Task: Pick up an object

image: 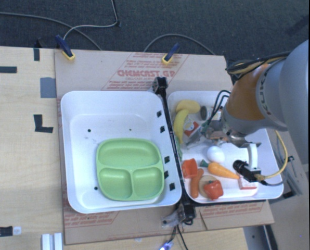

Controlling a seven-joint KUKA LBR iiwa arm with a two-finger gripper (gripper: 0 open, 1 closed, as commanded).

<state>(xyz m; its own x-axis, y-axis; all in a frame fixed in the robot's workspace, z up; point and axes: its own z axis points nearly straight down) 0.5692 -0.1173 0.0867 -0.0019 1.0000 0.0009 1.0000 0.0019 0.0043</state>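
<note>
Plastic play food is the likely quarry here, all of it lying in the right bin (272, 191); the left bin (72, 139) carries a green three-compartment plate (129, 168) that sits flat and would give two fingers little to close on. Moving rightward, a yellow banana (181, 120) lies along the divider, a red block (189, 167) and a thin orange-red piece (195, 185) sit just below it, and a red tomato-like piece (212, 188) rests near the front wall. A white egg (215, 153) lies beside an orange carrot (222, 171). These look hollow, light, stiff and smooth, so likely slippery; the egg would probably squirt out of a pinch, while the carrot offers a narrow body to span across its width. The gripper (209, 132) hangs low over the clutter just above the egg, and its state cannot be made out.
</note>
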